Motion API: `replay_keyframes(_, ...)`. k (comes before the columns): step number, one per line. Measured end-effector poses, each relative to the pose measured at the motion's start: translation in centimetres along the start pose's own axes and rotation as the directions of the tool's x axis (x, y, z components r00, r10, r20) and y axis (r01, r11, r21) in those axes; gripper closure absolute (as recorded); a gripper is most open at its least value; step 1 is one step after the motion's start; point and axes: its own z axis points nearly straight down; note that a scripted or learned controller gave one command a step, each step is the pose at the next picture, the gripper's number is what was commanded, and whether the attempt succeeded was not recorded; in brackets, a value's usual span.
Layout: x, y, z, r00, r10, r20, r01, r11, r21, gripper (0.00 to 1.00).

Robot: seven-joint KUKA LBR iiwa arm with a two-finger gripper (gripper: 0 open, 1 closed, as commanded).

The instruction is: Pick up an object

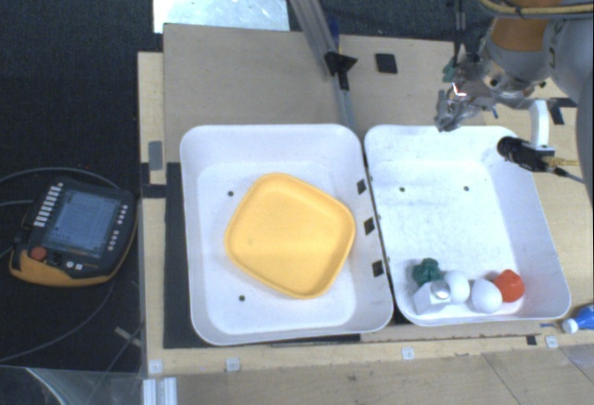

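**Desk:** What sits in the two bins?

**Photographer:** In the left bin (pixel 200 208), a yellow plate (pixel 290 233), square with rounded corners and a raised rim, lies flat near the middle, turned a little like a diamond. In the right bin (pixel 529 208), four small things crowd the lower right corner: a dark green piece (pixel 426 270), a pale grey block (pixel 428 297) just below it, a white ball (pixel 485 294), and an orange-red ball (pixel 508 284) touching the white one's right side. A smaller white round thing (pixel 457 286) sits between the block and the ball.

**Desk:** And the arm?

**Photographer:** It enters at the upper right of the frame, orange band on top. The gripper (pixel 447 122) hangs at the top rim of the right bin, near its upper middle, well apart from the cluster. It is small and dark against the rim, so I cannot tell how it is set. Nothing is seen in it.

**Desk:** Anything else?

**Photographer:** A handheld controller (pixel 72 235) with a screen lies on the dark floor at the left edge.
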Motion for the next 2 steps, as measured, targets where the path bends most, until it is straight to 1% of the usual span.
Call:
replay_keyframes(1,5.1,-0.5,0.6,1.000,-0.003,-0.001,0.003,1.000,0.002,1.00)
replay_keyframes(2,10.5,-2.3,-0.5,1.000,-0.004,-0.002,0.004,1.000,0.000,1.00)
